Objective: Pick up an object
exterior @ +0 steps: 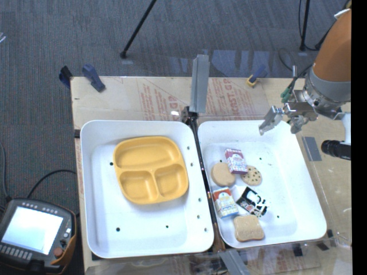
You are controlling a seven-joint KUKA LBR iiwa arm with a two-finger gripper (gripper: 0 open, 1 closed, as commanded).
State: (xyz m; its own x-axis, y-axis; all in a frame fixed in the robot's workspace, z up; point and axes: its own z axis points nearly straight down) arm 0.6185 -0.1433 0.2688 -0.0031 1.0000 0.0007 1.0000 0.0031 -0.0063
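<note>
From above, the gripper (284,119) hangs over the far right corner of the right bin (287,153), its two fingers spread apart with nothing between them. Down in that bin sit the pickable bits, clustered toward its left half: a small carton (235,160), a round plain cookie (222,175), a chocolate-chip cookie (251,176), a second little carton (225,203), a black-and-white packet (252,201) and a slice of toast (248,228). The left bin (97,211) holds a yellow divided tray (151,169).
</note>
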